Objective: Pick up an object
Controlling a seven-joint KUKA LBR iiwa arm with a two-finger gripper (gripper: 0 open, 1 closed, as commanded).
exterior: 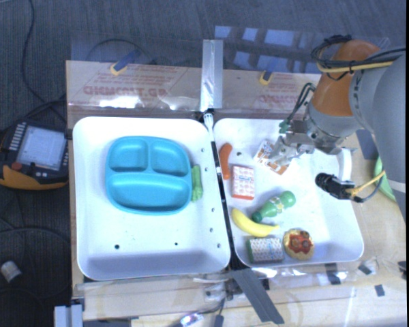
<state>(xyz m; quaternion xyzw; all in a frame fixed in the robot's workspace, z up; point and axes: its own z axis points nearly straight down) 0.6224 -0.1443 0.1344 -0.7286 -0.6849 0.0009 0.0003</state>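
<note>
The robot's fingers (284,150) are low in the right bin (341,210), touching a small packet (269,157). I cannot tell if they are open or closed. Nearby lie a banana (252,225), a green bottle (274,206) and a red card (243,182). A blue tray (148,174) sits in the left bin (95,230).
</note>
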